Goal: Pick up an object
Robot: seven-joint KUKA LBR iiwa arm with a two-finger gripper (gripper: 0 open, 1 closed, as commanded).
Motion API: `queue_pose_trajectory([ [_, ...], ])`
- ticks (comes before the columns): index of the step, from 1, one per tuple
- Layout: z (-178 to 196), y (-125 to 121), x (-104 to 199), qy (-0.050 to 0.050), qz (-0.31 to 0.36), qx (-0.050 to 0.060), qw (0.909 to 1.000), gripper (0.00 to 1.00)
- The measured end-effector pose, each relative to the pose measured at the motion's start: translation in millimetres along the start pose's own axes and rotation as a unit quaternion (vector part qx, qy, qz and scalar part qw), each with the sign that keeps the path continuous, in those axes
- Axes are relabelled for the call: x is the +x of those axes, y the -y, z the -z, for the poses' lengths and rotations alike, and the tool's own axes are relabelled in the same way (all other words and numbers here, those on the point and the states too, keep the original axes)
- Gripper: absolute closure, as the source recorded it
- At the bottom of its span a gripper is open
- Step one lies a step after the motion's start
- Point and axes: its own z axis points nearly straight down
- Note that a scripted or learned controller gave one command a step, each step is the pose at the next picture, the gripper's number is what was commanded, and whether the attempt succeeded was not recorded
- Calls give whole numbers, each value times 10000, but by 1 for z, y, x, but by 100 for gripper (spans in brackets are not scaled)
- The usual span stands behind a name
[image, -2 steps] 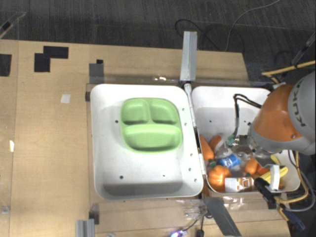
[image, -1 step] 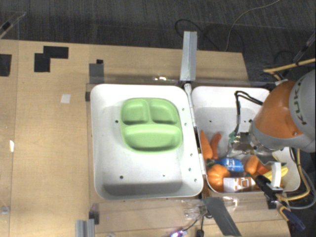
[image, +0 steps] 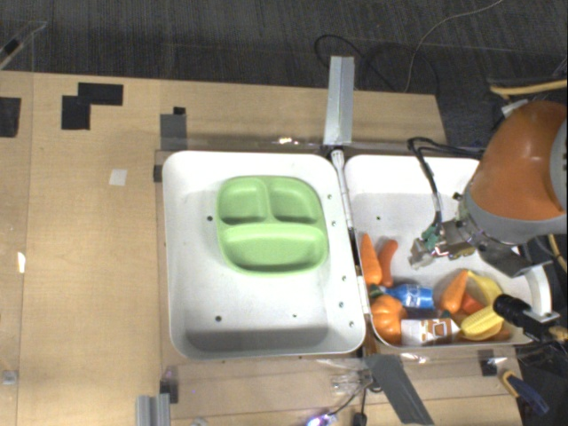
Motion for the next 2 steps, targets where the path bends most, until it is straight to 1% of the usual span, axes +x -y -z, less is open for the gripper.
queue_pose_trajectory([
  [1,0,0,0,1,-2,1,10000,0],
  [2,-101,6,-35,20,79,-51,10000,0],
])
